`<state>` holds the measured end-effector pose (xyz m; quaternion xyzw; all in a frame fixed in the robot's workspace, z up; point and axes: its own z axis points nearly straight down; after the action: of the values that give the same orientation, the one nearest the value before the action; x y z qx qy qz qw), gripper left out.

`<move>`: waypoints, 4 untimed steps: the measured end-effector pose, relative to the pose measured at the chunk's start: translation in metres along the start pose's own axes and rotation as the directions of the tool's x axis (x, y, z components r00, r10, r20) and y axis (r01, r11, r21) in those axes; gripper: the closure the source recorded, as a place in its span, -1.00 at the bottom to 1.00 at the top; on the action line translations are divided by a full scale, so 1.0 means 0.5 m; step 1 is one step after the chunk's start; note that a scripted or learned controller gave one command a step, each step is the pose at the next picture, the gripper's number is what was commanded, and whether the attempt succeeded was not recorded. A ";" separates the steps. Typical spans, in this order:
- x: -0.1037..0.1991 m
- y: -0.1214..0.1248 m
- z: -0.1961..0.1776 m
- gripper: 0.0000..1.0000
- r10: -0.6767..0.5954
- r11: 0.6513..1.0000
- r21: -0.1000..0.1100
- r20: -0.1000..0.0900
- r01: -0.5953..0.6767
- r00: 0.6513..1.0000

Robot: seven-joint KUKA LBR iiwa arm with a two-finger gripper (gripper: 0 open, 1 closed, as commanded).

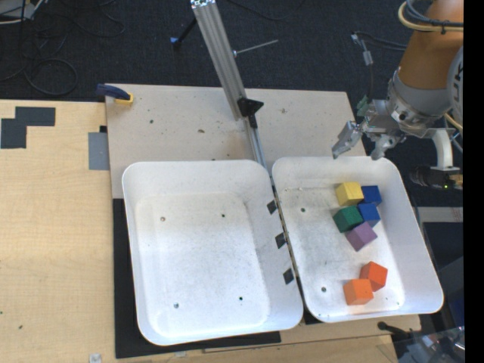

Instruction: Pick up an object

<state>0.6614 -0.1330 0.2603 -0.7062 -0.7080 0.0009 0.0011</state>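
The gripper (361, 144) is hanging open and holding nothing above the far edge of the right bin (423, 278), so no picking is happening yet, and all 6 blocks, like the yellow block (349, 193), are sitting inside it.

Both bins (200, 324) look like smooth white plastic, faintly glossy and speckled with dark scuffs. The blocks (355, 216) have flat, matt painted faces, and the bench (45, 203) is pale wood grain with a dull finish. The slanted rail (221, 51) looks like brushed metal, and the arm's orange band (431, 51) is smooth and shiny.
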 end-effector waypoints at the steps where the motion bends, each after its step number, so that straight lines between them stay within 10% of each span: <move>1: 0.001 0.000 0.000 -1.00 -0.001 1.000 0.000 0.000 0.001 1.000; 4: 0.012 0.002 0.327 -1.00 -0.001 1.000 0.001 -0.001 0.001 1.000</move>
<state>0.6621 -0.1271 0.0969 -0.7060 -0.7082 0.0008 0.0018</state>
